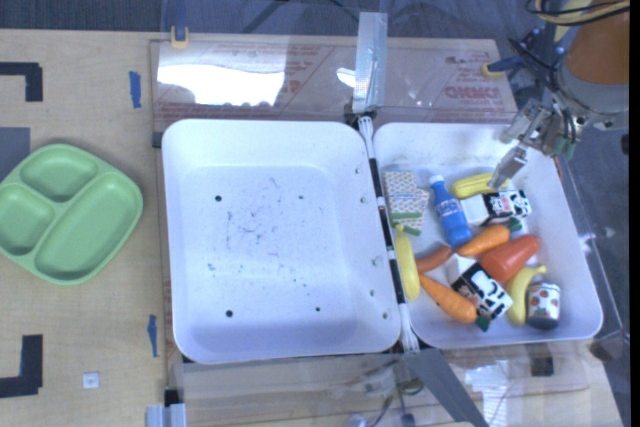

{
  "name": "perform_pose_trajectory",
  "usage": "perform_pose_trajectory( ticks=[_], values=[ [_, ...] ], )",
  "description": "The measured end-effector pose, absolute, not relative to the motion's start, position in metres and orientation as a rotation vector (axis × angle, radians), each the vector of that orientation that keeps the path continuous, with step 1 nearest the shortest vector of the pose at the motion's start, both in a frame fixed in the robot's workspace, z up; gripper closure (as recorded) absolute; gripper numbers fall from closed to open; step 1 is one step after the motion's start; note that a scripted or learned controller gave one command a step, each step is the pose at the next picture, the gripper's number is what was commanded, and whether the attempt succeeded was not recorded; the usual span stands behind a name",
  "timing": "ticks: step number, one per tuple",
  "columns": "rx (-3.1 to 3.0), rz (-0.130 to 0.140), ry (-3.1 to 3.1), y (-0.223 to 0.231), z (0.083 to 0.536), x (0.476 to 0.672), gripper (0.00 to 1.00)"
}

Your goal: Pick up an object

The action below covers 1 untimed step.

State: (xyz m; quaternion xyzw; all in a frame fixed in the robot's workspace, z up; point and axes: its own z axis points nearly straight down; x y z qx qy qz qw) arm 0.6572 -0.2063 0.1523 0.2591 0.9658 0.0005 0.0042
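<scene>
Wooden bench (90, 335), right bin (585, 315) heaped with toy food, blue bottle (450, 211) upright-slanted, tool (510, 165) above yellow corn (473, 184), grip state unclear.

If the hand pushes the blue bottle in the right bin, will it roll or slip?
The blue bottle lies on its side and looks round, so it would probably roll. Toys crowd its lower end, likely blocking it that way. Its surface looks smooth, perhaps slippery.

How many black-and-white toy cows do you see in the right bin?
2. One cow lies near the upper right of the right bin, just below the tool. The other cow lies lower, beside the carrots. The pile may hide others.
</scene>
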Motion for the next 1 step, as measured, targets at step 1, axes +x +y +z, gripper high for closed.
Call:
perform_pose_trajectory(
  ticks=[1],
  values=[
    [0.436,0.002,3.106,-0.1973,0.1266,0.6566,0.0]
  ],
)
